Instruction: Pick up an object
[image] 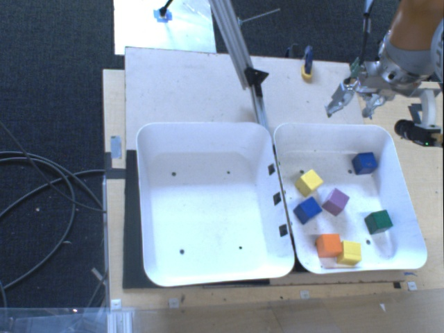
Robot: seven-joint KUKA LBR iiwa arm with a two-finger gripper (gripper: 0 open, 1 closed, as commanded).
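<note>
Above the far rim of the right bin (409, 207), the pincer (355, 97) is seen raised, fingers spread w/ nothing between them. Seven-ish cubes could be expected, but six are counted in that bin: a yellow cube (309, 182), a blue cube (307, 209), a purple cube (336, 201), a dark blue cube (364, 162), a green cube (379, 221), and an orange cube (329, 245) touching a second yellow cube (349, 252). No cubes are seen in the left bin (149, 186).

Step in hand, as judged: approach, w/ no grasp made yet. The dark blue cube is nearest the pincer and stands apart from the rest, so it is prob. the easiest target. The descent should be centred over it, w/ fingers aligned to two opposite flat faces, not corners. The orange/yellow pair is best avoided, since touching neighbours leave no room for a finger. Bin wall clearance should be checked before closing.
</note>
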